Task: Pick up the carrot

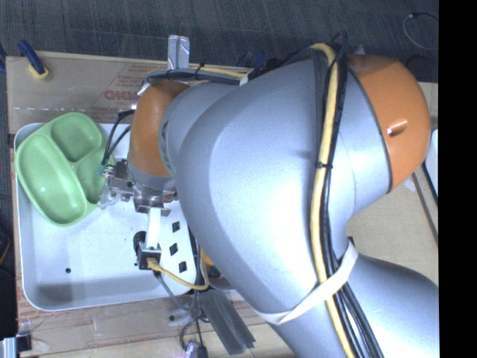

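My gripper (115, 187) hangs low over the left bin (82, 274), right at the near edge of a green two-compartment dish (56, 166). Only a small metal part of it shows beneath the orange wrist band (147, 136). The grey arm (283, 185) reaches in from the right and covers the right half of the left bin and nearly all of the right bin, hiding what lies under it. I cannot make out anything held at the gripper.
The green dish lies in the far left corner of the left bin. A white bracket with black marks (170, 239) and a yellow cable (179, 278) hang from the wrist over the bin floor. A blue clamp (33, 58) sits on the bench's far left corner.
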Available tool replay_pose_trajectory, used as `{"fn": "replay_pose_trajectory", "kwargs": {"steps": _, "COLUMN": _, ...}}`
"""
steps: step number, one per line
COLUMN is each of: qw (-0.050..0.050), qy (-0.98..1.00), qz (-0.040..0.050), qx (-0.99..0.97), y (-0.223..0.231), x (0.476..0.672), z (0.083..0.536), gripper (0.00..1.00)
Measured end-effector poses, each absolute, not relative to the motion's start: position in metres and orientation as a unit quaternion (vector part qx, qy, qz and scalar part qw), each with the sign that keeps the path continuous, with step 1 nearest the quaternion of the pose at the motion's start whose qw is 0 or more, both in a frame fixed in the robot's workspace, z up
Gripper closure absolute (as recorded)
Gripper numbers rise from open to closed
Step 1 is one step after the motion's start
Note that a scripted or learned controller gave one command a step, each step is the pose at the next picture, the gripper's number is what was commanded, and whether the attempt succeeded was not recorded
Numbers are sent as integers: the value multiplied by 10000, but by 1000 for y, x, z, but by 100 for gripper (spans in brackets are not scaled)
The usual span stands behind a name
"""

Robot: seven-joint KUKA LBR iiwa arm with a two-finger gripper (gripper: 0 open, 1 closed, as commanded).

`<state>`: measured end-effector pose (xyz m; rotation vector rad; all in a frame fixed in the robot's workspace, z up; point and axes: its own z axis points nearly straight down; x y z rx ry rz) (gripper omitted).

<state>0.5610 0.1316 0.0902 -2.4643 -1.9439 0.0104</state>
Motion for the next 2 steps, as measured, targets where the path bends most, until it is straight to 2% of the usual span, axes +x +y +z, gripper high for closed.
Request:
{"fn": "replay_pose_trajectory", "kwargs": {"steps": 1, "qw": 34, "qy": -6212, "qz": 53, "qx": -7836, "y": 132, "x": 560, "z": 99, "gripper": 100}}
{"fn": "replay_pose_trajectory", "kwargs": {"steps": 2, "qw": 13, "qy": -6549, "qz": 28, "qx": -7557, "y": 183, "x": 561, "z": 90, "gripper": 100}}
